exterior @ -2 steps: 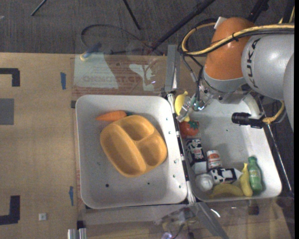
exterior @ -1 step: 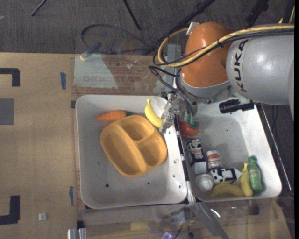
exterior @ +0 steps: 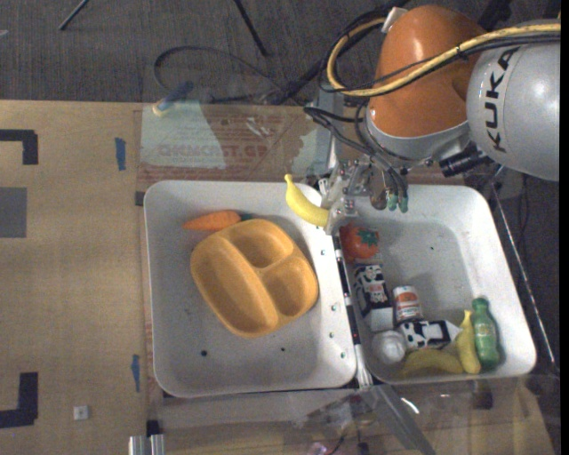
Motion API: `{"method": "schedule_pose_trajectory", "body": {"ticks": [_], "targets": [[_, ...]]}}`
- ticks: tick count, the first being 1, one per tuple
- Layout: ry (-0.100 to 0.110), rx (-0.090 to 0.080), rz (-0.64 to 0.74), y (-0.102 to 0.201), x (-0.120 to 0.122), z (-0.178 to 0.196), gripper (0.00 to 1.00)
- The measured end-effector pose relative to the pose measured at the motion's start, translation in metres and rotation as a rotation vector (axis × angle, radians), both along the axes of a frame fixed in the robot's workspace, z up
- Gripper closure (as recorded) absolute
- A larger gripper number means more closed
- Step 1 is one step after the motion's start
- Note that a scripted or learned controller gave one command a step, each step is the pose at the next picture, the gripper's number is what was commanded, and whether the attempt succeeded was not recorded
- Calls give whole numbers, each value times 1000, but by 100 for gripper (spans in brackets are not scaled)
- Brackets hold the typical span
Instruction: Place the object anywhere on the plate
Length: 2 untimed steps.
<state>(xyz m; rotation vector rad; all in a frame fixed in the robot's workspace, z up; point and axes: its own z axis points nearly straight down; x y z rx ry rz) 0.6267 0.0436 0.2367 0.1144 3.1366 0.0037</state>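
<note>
One banana (exterior: 305, 203) sits at the gripper (exterior: 340, 206), pointing left toward the plate (exterior: 253, 276); can't tell if it's actually gripped.

Yellow-orange plate (exterior: 253, 275), orange carrot (exterior: 212, 220), yellow banana (exterior: 305, 204), green bottle (exterior: 484, 333), white bins (exterior: 169, 355).

This is a robot lab, no question. A big grey and orange arm (exterior: 462, 80) marked KUKA leans in over the counter (exterior: 71, 267), yellow cables (exterior: 356, 53) looped across it. Blue tape marks (exterior: 120, 153) and black corner markers (exterior: 22, 147) are stuck to the bare wooden top. Two white bins (exterior: 164, 355) sit side by side, loaded with toy food: a plastic banana (exterior: 304, 204), a carrot (exterior: 212, 220). Dark carpet and tripod legs (exterior: 249, 27) show behind.
</note>
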Motion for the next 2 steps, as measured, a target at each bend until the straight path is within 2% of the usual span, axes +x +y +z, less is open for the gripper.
{"method": "schedule_pose_trajectory", "body": {"ticks": [1, 2], "targets": [[1, 0, -236, 4, 38, -37, 100], [5, 0, 185, 54, -34, 15, 100]]}}
